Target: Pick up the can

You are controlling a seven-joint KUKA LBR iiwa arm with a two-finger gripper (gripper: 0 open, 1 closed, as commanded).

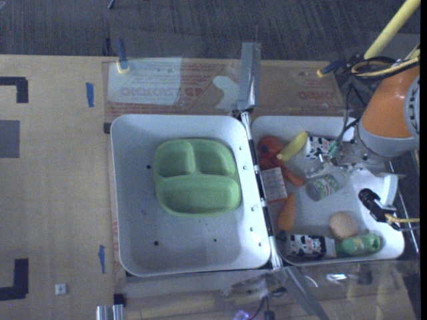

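The can (pixel 323 187), small with a green label and a grey end, lies on its side in the middle of the right bin (pixel 393 249). My gripper (pixel 335 159) hangs just above and behind it, reaching in from the right under the arm's orange band. The gripper is close to the can's far side, and nothing shows between it and the can. A cow-patterned carton (pixel 320 145) sits partly hidden behind the gripper.
In the right bin there are also a yellow banana (pixel 292 147), a red item (pixel 270 151), a carrot (pixel 287 212), a labelled packet (pixel 273 183), a bread roll (pixel 343 225), a green bottle (pixel 360 245) and a second cow-patterned box (pixel 307 245). The left bin (pixel 133 232) holds a green divided tray (pixel 197 176).
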